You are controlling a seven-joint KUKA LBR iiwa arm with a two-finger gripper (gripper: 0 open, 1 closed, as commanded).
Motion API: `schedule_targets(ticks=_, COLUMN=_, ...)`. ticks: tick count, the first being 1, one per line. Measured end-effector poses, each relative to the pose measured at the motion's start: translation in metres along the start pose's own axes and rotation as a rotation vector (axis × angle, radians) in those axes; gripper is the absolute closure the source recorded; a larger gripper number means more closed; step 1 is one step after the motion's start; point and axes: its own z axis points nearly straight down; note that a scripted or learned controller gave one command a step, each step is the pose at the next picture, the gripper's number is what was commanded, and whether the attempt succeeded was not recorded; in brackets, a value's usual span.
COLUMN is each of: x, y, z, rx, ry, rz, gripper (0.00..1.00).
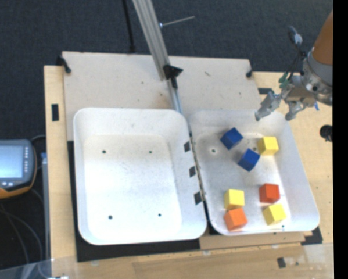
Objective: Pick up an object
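Hovering at the upper right of the frame, the hand (276,107) hangs above the far rim of the right bin (298,173), its two fingers spread apart and gripping nothing. Seven small cubes lie in that bin: two blue cubes (232,138) near its upper middle, a yellow cube (268,145) just beside the second blue one, and lower down an orange-red cube (269,193), another yellow cube (234,198), an orange cube (236,218) touching it from below, and a third yellow cube (274,214). They look light, rigid and flat-sided, likely best pinched across two opposite faces; the paired ones leave little room for a finger. The left bin (81,156) sits in the frame's centre left. Most of the arm is cut off at the right edge, and the fingertips blur against the bin rim.
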Motion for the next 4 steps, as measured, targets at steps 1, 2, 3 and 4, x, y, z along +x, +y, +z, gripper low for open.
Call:
schedule_targets(ticks=1, x=0.0, y=0.0, z=0.0, rx=0.0, ry=0.0, rz=-0.001, gripper=0.0)
schedule_targets(ticks=2, x=0.0, y=0.0, z=0.0, rx=0.0, ry=0.0, rz=-0.002, gripper=0.0)
schedule_targets(ticks=3, x=0.0, y=0.0, z=0.0, rx=0.001, ry=0.0, rz=-0.002, gripper=0.0)
schedule_targets(ticks=4, x=0.004, y=0.03, z=-0.025, rx=-0.007, ry=0.0, rz=0.003, gripper=0.0)
